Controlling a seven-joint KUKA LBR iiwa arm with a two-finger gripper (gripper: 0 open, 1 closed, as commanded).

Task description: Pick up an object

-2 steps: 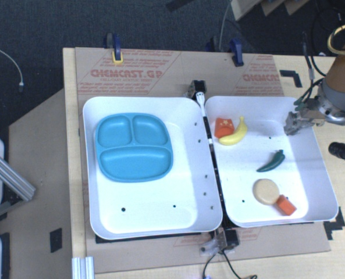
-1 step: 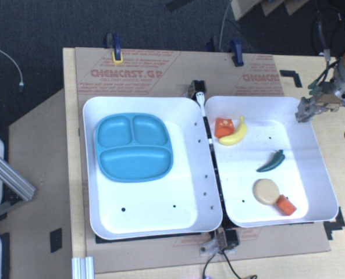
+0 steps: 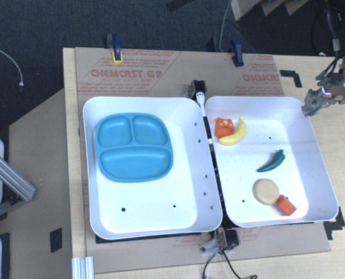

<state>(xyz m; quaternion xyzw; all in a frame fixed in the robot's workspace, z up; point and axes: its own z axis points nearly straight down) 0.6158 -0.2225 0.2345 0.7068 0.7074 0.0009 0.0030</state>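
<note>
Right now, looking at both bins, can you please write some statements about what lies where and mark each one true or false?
1. The blue divided plate lies in the left bin. True.
2. The banana lies in the left bin. False: it lies in the right bin, against the red piece.
3. The green pepper lies between the banana and the round beige piece. True.
4. The gripper holds the green pepper. False: it is at the right bin's far right corner, apart from the pepper.
5. A small orange-red block touches the round beige piece. True.
</note>
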